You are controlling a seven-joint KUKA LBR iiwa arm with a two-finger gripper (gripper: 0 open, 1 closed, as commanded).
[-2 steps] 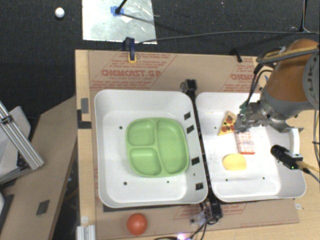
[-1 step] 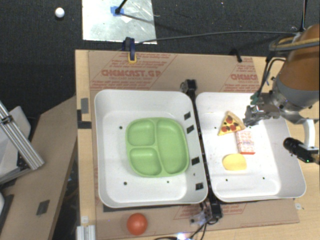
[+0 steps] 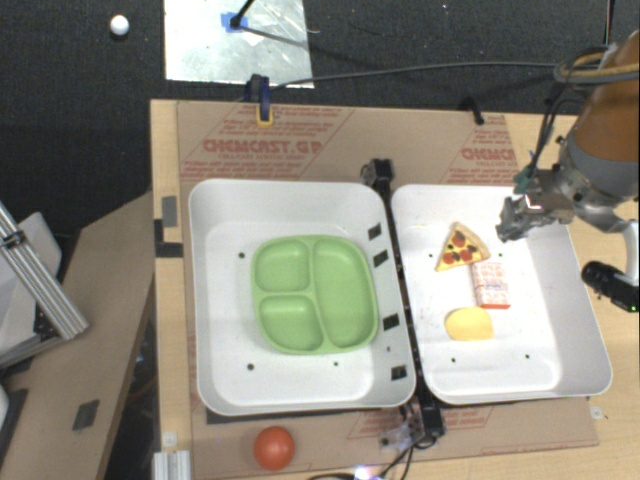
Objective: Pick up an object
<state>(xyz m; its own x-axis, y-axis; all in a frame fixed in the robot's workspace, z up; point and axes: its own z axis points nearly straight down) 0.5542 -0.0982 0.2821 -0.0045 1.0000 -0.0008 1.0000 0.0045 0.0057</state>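
1. So far nothing is lifted: the gripper [image 3: 512, 220] hangs over the right bin [image 3: 560, 368], just beside the pizza slice [image 3: 461, 247]; whether its jaws are spread or pressed together I cannot tell.
2. Left to do, as I judge it: descend, grasp, raise. A pink packet [image 3: 490, 284] and yellow lemon [image 3: 468, 324] lie nearby.
3. The left bin [image 3: 215, 298] holds a green tray [image 3: 312, 294]; an orange ball [image 3: 273, 447] rests on the cardboard-covered desk [image 3: 330, 138].
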